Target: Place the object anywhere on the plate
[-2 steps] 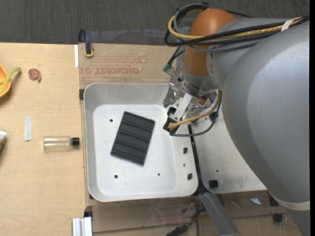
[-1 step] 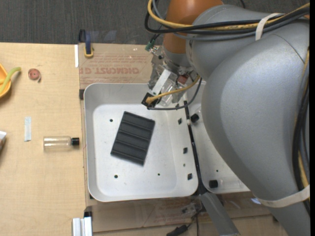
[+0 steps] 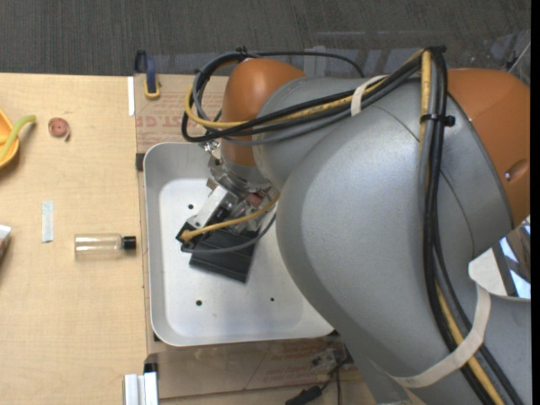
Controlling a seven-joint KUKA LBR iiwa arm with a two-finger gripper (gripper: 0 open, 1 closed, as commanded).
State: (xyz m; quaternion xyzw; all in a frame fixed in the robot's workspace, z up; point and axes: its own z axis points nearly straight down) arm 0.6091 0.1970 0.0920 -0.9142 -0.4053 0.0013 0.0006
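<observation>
The hand (image 3: 211,230) was lowered into the white bin (image 3: 169,310), presumably for reaching. Whether it was apart or together could not be told. Neither the object nor the plate could be picked out; a small bottle (image 3: 103,244) lay on the surface (image 3: 67,327).

A dark grey carpeted floor (image 3: 253,11) runs along the far side, beyond the gripper; to the gripper's left spreads a pale wooden tabletop (image 3: 67,310), evenly lit, without hard shadows; on it, well left of the gripper, lie a small clear bottle with a black cap (image 3: 105,244), a small white strip (image 3: 47,222) and a little reddish disc (image 3: 57,126); brown cardboard (image 3: 169,112) shows behind the gripper, and more below it.
</observation>
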